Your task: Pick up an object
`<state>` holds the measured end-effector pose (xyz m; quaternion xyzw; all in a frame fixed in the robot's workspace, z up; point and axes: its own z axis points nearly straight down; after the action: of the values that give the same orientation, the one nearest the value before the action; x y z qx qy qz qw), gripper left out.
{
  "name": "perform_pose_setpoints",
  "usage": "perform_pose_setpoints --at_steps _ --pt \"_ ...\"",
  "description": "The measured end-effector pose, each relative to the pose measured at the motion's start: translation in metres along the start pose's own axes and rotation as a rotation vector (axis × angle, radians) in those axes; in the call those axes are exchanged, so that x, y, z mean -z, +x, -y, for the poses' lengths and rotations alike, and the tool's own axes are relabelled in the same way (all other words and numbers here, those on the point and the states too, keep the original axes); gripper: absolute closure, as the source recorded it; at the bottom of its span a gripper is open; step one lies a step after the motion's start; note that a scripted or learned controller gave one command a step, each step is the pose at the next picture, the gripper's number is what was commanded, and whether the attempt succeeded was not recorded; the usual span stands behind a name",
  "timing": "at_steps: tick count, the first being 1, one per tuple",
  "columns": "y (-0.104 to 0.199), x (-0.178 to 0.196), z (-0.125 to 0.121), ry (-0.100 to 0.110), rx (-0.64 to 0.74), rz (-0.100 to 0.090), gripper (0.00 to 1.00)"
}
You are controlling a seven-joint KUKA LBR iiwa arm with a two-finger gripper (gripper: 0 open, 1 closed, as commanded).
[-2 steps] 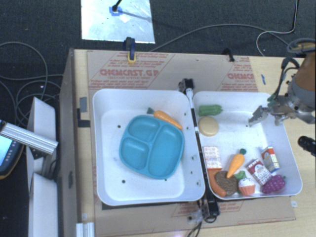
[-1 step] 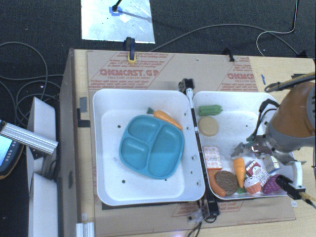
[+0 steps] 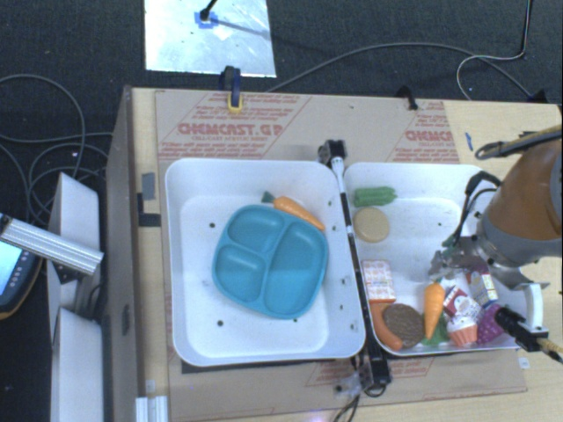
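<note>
The right bin (image 3: 413,192) holds several toy foods. A green pickle (image 3: 374,197) lies at its far left, with a tan round biscuit (image 3: 371,225) just below it. Nearer the front are a pink and white packet (image 3: 377,280), a brown round cookie (image 3: 404,322), an upright orange carrot (image 3: 434,306), a red and white wrapper (image 3: 459,303) and a pink cupcake (image 3: 464,330). My gripper (image 3: 451,265) hangs low over the right half of this bin, just above the carrot and the wrapper. The arm's wrist hides what lies directly beneath it.
The left bin (image 3: 189,236) carries a blue divided plate (image 3: 271,260) with a second orange carrot (image 3: 297,209) at its far edge. A black divider clamp (image 3: 334,154) sits between the bins. Cables trail on the dark floor behind the bench.
</note>
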<state>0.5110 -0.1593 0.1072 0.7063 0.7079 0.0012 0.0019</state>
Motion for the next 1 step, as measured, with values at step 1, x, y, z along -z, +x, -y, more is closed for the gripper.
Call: perform_pose_setpoints --at_steps 1 --pt "-0.0101 0.0929 0.0091 0.000 0.000 0.001 1.00"
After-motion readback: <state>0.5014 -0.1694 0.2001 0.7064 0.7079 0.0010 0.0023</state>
